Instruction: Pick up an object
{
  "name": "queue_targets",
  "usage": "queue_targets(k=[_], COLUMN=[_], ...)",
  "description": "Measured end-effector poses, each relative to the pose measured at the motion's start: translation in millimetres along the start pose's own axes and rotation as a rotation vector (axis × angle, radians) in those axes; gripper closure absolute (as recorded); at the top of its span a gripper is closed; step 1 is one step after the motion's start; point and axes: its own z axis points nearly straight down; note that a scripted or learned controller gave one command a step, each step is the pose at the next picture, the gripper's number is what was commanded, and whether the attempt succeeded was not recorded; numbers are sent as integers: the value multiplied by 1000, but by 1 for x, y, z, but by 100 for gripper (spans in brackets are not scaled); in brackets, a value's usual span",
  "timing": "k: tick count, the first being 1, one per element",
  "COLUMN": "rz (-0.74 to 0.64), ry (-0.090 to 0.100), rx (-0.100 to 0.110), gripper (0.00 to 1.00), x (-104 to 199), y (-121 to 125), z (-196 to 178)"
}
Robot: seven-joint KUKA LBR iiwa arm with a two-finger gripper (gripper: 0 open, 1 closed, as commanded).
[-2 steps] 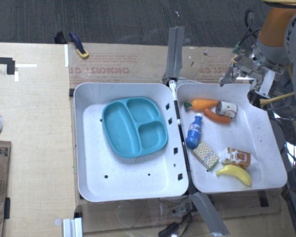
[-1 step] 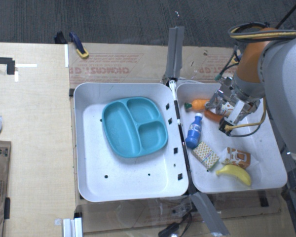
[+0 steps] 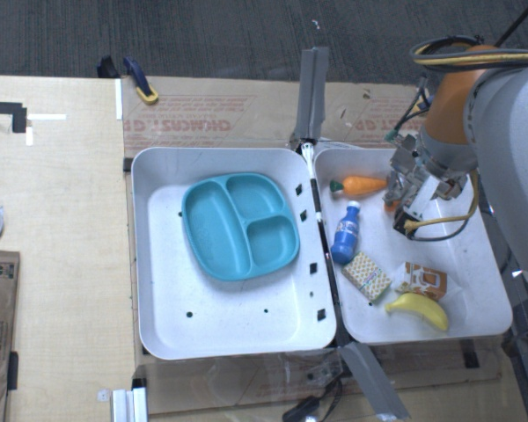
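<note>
Carrot (image 3: 365, 185) is the closest thing to the gripper (image 3: 399, 193) right now. It's lying on its side near the back of the right bin (image 3: 462, 258), green end pointing at the divider between the bins and orange tip pointing toward the gripper. The gripper sits low over the bin, right at that tip or just beside it, and from this angle I honestly can't tell if they're touching. I also can't tell if the gripper is open or closed, and I don't see anything held in it.

Other stuff in the right bin:
- A blue bottle (image 3: 345, 234) with a white cap is just in front of the carrot, up against the divider.
- A small patterned box (image 3: 366, 276) is just in front of the bottle.
- A brown-and-orange packet (image 3: 421, 280) is to its right.
- A banana (image 3: 417, 311) lies near the front rim, just below the packet.

The left bin (image 3: 167, 310) has a teal divided plate (image 3: 242, 227) lying flat, roughly in the middle. The grey arm (image 3: 502, 139) with its orange band comes in from the right, and both bins sit on the pale bench (image 3: 53, 183).
</note>
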Motion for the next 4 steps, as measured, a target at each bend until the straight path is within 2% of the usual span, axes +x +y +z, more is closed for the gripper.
queue_targets(k=[1, 2, 3, 4], rz=[-91, -314, -198, -193], ry=[4, 1, 2, 3], rx=[-3, 1, 1, -2], gripper=[100, 100, 100, 100], x=[59, 17, -18, 74], y=[-40, -28, -65, -94], z=[-119, -81, -11, -129])
